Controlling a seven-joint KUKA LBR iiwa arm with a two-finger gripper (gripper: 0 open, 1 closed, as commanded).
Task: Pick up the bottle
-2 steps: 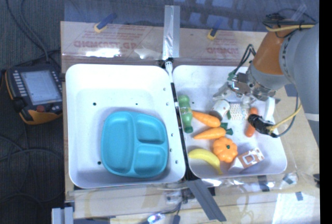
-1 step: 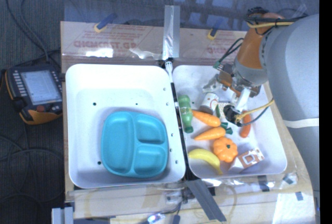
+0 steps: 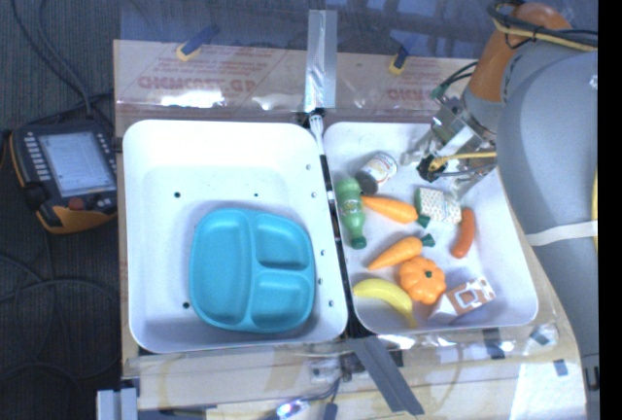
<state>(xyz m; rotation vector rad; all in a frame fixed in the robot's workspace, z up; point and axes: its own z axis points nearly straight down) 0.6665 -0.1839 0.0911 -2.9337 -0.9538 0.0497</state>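
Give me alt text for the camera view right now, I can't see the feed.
The gripper hovers at the right bin's far end, beside a small jar, holding nothing visible. The green bottle lies by the divider among two carrots, a pumpkin and a banana; the left bin holds a blue tray.

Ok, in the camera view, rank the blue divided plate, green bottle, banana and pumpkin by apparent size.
Largest to smallest:
1. Blue divided plate, by far.
2. Green bottle and banana: similar in length, too close to rank.
3. Pumpkin, shorter but rounder.
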